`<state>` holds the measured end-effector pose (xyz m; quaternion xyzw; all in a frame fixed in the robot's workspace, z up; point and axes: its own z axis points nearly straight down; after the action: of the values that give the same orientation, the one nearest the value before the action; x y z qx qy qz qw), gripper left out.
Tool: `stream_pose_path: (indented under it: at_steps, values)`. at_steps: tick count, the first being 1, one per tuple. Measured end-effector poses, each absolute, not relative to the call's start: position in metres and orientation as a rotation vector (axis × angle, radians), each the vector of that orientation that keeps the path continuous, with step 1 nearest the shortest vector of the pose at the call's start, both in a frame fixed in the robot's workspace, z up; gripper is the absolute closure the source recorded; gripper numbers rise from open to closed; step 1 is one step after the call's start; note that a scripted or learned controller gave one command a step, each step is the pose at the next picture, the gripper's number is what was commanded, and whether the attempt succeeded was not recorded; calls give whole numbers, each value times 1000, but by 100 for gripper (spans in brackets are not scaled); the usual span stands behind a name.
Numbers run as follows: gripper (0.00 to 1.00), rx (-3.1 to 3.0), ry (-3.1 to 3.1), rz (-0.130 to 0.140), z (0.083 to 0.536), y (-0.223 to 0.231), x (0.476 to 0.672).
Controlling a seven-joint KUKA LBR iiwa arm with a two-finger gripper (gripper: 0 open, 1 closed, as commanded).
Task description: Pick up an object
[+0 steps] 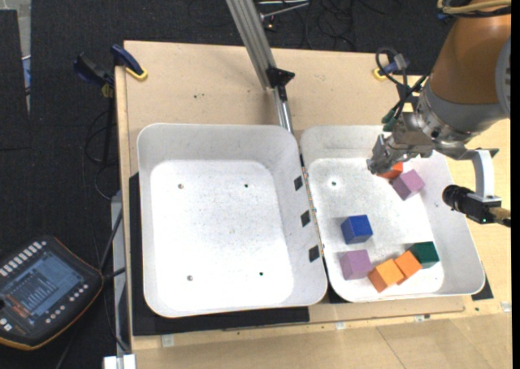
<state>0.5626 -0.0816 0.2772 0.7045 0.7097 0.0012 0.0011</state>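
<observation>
My gripper point(385, 162) hangs low over the upper part of the right shallow white plastic bin point(455, 288), right of the frame's centre, and I cannot tell how it is set. Peeking out just under it, touching its lower edge in the picture, is a small red-orange block point(394, 171), mostly hidden by my wrist. Just beside that, lower right, lies a pale purple cube point(408, 184), tilted on its corner. Further down towards the bin's middle sits a blue cube point(357, 228), well apart from me. Along the bin's lower edge there's a cluster: a second purple cube point(354, 263), an orange cube point(387, 271) right next to it, and a dark green cube point(424, 254) touching the orange one's upper right. All blocks look matte and sharp-edged. The left white bin point(154, 197) fills the frame's middle left, its floor speckled. A slanted grey metal pole point(248, 22) crosses the top, ending between the bins. A teach pendant point(36, 286) sits in the lower left corner.
</observation>
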Motion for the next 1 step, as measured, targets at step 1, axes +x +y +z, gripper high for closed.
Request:
stream_pose_path:
  at_steps: [1]
  values:
    - [100,2212,2229,3,277,-37,583]
